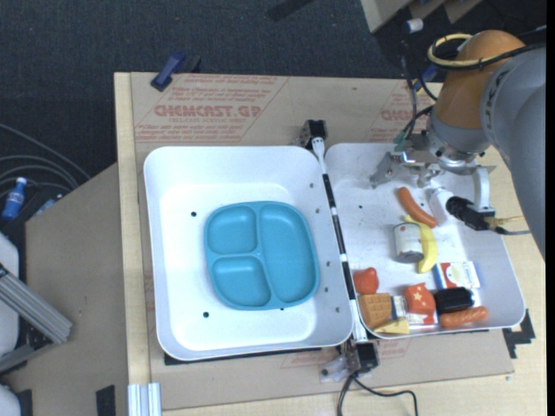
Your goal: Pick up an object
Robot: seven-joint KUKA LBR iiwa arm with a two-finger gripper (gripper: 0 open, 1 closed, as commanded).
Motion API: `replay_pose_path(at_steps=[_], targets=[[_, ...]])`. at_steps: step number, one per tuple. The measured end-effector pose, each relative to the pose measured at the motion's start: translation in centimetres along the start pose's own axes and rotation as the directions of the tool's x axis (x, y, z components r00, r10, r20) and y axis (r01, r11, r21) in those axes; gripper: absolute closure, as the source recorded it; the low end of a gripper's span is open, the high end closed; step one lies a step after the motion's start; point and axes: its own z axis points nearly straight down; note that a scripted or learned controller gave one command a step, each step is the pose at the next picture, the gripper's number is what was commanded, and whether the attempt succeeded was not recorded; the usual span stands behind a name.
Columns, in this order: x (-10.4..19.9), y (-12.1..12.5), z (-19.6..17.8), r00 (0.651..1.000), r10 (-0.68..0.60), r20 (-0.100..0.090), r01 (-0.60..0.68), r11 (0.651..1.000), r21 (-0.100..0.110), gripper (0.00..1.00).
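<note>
One hot dog [416, 206] lies just below the pincer [408, 165] (right bin [364, 167]).

The grey arm [520, 102] reaches in from the right at the far side, its orange band [473, 81] bent down toward the wrist. The gripper [408, 173] hangs low at the far left end of the arm, its metal fingers [381, 173] pointing down and splayed apart, nothing between them.
</note>
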Motion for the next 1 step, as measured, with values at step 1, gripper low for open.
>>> replay_pose_path(at_steps=[1], targets=[[-0.5,0.0,0.01,1.0,0.001,0.001,-0.001,1.0,-0.001,0.0]])
